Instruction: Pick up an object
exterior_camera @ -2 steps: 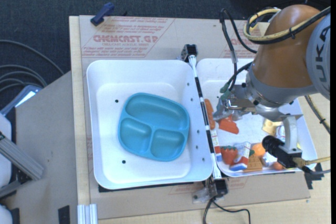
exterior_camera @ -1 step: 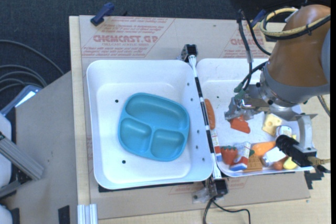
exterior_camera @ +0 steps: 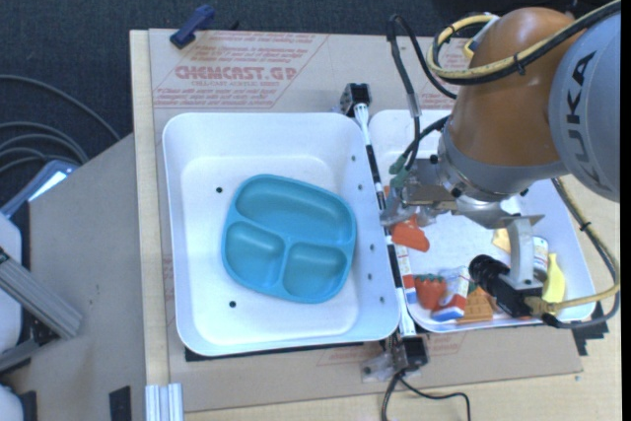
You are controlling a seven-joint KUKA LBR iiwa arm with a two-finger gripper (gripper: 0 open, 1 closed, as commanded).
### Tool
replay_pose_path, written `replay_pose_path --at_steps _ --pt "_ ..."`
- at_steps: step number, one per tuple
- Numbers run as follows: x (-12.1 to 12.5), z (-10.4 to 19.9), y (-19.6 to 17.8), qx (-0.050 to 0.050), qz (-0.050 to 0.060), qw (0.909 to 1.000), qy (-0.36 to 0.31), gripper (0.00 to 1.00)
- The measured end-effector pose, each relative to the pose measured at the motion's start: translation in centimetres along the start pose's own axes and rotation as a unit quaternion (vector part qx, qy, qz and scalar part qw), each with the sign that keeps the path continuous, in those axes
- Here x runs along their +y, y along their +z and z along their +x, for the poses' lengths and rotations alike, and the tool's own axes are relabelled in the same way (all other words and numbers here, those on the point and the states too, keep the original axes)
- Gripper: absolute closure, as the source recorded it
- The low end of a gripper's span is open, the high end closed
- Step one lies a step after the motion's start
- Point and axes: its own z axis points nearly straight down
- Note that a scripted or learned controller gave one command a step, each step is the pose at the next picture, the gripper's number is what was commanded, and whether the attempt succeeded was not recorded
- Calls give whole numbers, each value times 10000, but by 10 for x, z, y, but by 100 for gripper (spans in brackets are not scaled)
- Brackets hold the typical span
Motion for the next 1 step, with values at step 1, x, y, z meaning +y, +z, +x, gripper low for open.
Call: replay_pose_path --at_steps 1 --pt "0 -39 -7 -6 -5 10000 6 100"
